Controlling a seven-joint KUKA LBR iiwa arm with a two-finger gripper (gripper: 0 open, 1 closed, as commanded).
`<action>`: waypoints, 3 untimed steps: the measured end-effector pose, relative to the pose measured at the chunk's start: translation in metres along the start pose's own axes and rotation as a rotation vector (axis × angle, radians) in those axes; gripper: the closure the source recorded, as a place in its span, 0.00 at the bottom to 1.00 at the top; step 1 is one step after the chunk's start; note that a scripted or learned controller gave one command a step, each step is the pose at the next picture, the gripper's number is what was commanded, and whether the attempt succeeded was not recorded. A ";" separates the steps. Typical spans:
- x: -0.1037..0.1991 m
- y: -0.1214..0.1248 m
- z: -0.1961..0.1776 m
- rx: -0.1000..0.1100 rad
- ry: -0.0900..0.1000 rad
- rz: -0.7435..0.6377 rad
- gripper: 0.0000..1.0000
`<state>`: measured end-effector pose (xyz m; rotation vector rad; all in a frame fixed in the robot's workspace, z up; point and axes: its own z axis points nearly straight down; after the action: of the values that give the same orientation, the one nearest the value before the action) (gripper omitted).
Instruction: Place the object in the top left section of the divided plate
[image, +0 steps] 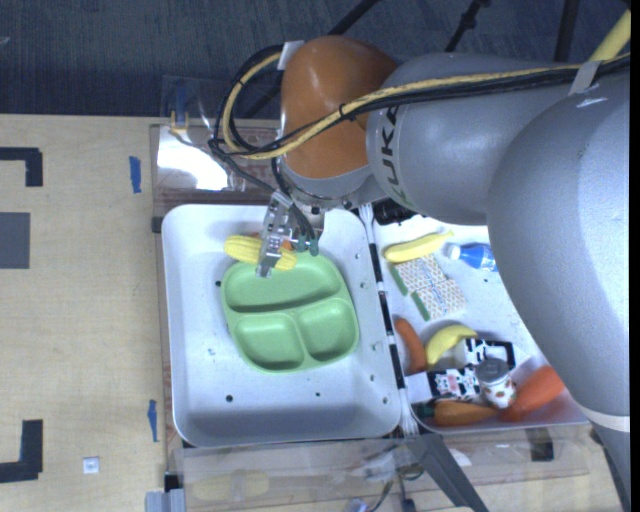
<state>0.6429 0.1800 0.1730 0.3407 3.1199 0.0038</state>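
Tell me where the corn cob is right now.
The corn cob lies in the left bin, at the top left edge of the green divided plate, right by the gripper.

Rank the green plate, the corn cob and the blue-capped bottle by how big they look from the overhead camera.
1. Green divided plate, easily largest.
2. Yellow corn cob, partly hidden by the claw.
3. Blue-capped bottle, partly hidden by the arm, so 2 and 3 are uncertain.

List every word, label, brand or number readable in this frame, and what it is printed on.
"KU": start of vertical brand lettering on the grey arm; the rest is out of sight.
Black-and-white carton in the right bin: print too blurred to read.
Patterned card: too small to read.
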 end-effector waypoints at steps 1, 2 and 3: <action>0.008 0.045 -0.014 -0.001 -0.001 -0.246 1.00; 0.007 0.045 -0.014 -0.001 -0.001 -0.246 0.00; 0.056 0.031 0.067 0.002 0.000 -0.371 0.00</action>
<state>0.5948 0.2226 0.1058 -0.2399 3.1291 -0.0008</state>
